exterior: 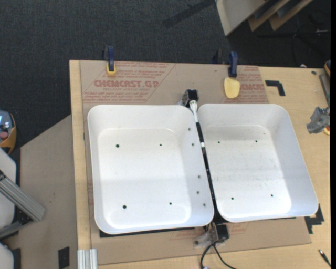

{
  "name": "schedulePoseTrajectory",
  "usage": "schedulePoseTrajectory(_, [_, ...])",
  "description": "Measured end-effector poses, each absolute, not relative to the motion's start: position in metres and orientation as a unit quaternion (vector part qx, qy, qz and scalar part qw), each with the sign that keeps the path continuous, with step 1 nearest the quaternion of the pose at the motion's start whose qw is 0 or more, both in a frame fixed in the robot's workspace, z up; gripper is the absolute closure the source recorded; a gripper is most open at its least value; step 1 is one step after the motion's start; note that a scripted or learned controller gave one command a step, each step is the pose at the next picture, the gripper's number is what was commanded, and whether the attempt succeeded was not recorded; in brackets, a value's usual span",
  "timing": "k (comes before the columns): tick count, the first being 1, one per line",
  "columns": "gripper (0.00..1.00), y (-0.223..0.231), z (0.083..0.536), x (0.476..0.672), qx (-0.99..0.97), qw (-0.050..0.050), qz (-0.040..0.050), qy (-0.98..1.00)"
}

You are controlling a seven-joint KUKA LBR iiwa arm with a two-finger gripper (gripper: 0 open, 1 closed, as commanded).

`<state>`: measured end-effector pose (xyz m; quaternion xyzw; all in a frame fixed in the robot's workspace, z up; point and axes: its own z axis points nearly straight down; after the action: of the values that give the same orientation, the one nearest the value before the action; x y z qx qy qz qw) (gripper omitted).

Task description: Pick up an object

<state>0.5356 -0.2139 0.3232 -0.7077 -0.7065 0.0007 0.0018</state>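
Brown board (131, 79) with red print lies across the middle of the frame on a dark carpet (52, 31) and carries two shallow white bins side by side. The left bin (90, 157) and the right bin (299, 157) touch along their inner rims, where a thin black cable (202, 152) runs from a small black fitting (190, 96) at the upper end of the seam to a second fitting (218, 232) at the lower end. Each bin floor shows four small dark dots set roughly in a square.

Two blue clamps grip the board's upper edge: one (109, 52) above the left bin, one (232, 58) above the right bin. A pale yellow piece (231, 87) rests on the board just below the right-hand clamp, near the upper rim of the right bin and outside it; whether this is the object to be picked up cannot be told.

A small grey metal part (318, 120) sits at the right edge of the frame, beside the right bin; it is too small to identify. A metal rail (21, 197) crosses the lower left corner, and pale wooden pieces (262, 16) occupy the upper right.

Whether the gripper is released or clenched cannot be told.
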Motion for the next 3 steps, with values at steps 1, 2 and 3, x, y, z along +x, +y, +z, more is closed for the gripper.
schedulePoseTrajectory(1, [1.0, -0.163, 0.234, 0.54, -0.705, 0.005, 0.0014, -0.709])
schedulePoseTrajectory(2, [1.0, -0.212, 0.317, 0.551, -0.708, -0.006, -0.0013, -0.706])
schedulePoseTrajectory(3, [1.0, -0.136, 0.274, 0.605, -0.704, 0.001, -0.0011, -0.71])
